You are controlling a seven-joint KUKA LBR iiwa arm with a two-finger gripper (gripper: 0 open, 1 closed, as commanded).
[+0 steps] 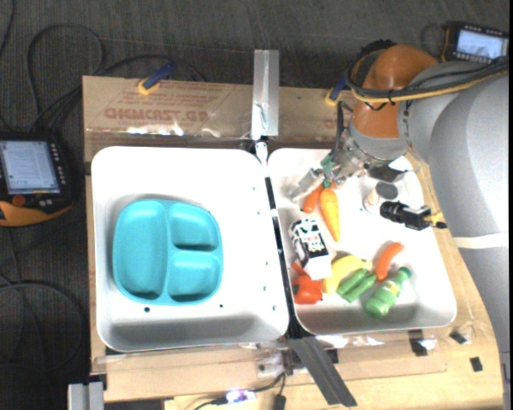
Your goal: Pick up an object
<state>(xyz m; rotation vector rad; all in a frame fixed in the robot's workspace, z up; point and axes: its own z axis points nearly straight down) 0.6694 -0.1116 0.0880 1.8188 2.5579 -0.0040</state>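
Clutter is confined to the right bin (427,306), presumably so that one bin serves as the source; the left bin (111,314) carries a turquoise divided plate (165,250), a likely place for set-downs. The gripper (329,176) is lowered over the far corner of the right bin, just above the carrot (328,209), which lies beside a second orange piece (310,200); whether the fingers are spread or pressed together cannot be told, and nothing is seen pinched. Nearer the front lie a black-and-white cow figure (309,239), a yellow pepper (345,267) and green vegetables (385,291), heaped touching, which would make a clean grasp harder there.
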